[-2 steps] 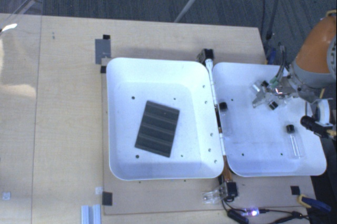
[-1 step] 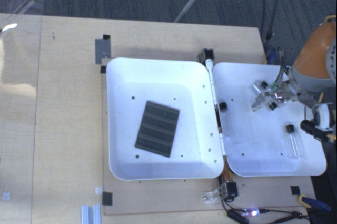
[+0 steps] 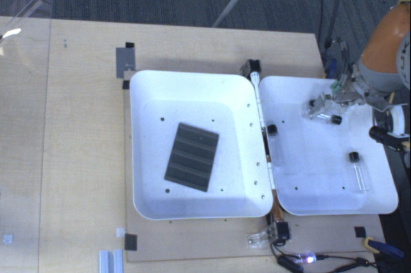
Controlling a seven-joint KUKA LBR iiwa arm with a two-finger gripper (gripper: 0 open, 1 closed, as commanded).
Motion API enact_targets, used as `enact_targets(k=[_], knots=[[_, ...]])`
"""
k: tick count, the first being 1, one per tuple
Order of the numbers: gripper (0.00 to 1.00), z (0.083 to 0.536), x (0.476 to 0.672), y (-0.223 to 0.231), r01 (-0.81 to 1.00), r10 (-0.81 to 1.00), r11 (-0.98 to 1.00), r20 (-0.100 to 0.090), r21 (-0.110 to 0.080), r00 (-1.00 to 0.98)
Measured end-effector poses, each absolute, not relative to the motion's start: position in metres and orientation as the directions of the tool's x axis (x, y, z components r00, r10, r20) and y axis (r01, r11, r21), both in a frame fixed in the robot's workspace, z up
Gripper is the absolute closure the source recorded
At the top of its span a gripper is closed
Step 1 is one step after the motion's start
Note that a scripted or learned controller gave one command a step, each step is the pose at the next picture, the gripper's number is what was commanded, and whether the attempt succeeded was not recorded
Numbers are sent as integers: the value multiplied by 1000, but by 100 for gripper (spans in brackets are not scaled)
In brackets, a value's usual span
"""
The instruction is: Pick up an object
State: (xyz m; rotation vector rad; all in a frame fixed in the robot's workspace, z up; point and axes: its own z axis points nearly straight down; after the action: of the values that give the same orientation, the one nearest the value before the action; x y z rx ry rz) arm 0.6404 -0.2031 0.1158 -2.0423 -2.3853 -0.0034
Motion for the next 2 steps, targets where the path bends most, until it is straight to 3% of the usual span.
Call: enact_targets(k=[1, 2], knots=[[0, 87, 644, -200, 985, 985, 174, 1, -4, -174], [0, 89, 599, -195, 980, 980, 199, -3, 9, -199]])
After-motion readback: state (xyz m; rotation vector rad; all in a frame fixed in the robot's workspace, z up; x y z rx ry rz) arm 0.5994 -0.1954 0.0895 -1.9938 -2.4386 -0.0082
